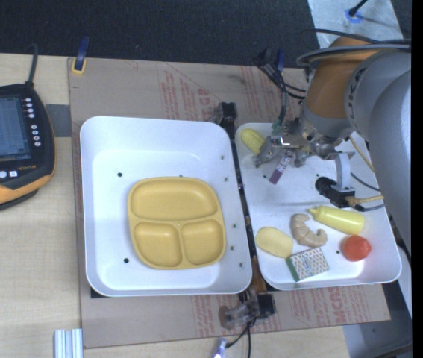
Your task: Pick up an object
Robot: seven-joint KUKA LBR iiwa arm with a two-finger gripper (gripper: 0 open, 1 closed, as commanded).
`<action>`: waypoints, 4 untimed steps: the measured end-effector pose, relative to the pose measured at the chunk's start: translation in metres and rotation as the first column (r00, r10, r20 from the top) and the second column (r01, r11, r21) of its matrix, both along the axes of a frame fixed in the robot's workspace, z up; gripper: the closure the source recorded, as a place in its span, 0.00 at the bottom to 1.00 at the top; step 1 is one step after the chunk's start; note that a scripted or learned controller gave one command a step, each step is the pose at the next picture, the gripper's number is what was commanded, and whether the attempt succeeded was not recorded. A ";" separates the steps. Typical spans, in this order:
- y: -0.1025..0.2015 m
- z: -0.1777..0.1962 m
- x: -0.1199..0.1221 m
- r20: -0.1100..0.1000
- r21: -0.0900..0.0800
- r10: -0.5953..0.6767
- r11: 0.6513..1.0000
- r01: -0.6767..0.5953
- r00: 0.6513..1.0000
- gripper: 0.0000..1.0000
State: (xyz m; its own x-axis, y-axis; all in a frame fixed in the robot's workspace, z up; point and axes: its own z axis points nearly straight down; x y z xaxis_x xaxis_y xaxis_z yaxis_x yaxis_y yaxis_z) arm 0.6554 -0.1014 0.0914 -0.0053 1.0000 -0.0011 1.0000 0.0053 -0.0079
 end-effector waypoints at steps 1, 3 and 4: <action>0.005 0.000 0.000 0.000 0.000 0.001 1.000 -0.001 1.000 0.00; 0.047 0.102 -0.068 0.005 0.000 0.001 1.000 -0.001 1.000 1.00; 0.084 0.135 -0.122 0.002 0.001 0.002 1.000 -0.002 1.000 1.00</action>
